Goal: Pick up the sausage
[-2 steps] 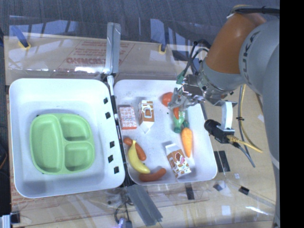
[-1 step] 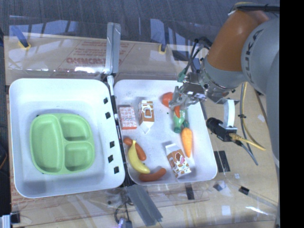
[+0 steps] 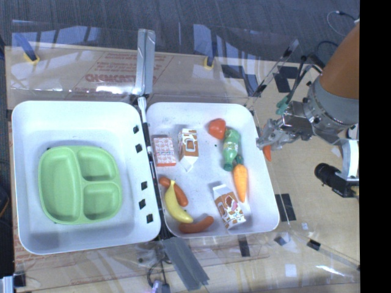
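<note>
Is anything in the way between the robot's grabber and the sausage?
Yes. The tool sits outside the right bin's far edge. The carrot and a small carton lie between it and the sausage at the near edge.

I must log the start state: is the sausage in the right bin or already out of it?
In. The sausage lies flat on the floor of the right bin, near its front wall, beside the banana. The gripper is outside the bin's right rim.
</note>
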Tool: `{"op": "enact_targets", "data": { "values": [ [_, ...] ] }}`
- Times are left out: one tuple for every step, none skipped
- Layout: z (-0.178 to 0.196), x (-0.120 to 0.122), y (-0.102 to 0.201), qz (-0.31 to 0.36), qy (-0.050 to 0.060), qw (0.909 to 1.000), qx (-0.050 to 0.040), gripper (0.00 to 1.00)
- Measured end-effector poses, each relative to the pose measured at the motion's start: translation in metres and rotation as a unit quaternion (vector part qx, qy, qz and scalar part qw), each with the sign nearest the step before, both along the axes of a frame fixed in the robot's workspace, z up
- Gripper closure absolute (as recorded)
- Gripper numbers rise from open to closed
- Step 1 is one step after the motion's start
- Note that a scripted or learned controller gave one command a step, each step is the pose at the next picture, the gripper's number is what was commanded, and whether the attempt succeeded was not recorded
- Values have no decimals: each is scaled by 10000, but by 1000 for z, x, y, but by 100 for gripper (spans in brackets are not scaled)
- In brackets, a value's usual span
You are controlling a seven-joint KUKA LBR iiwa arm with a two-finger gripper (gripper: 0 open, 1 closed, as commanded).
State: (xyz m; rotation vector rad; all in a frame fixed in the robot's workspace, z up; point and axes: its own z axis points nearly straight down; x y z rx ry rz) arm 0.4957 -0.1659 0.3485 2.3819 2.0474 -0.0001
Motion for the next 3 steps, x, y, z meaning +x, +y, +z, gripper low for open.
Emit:
{"op": "enact_targets", "data": {
  "values": [
    [-99, -19, 26, 1796, 19, 9837, 8, 100],
    [-89, -19, 1, 2837, 6, 9589, -5, 100],
    [-86, 69, -4, 2605, 10, 9655, -2, 100]
  ]
}}
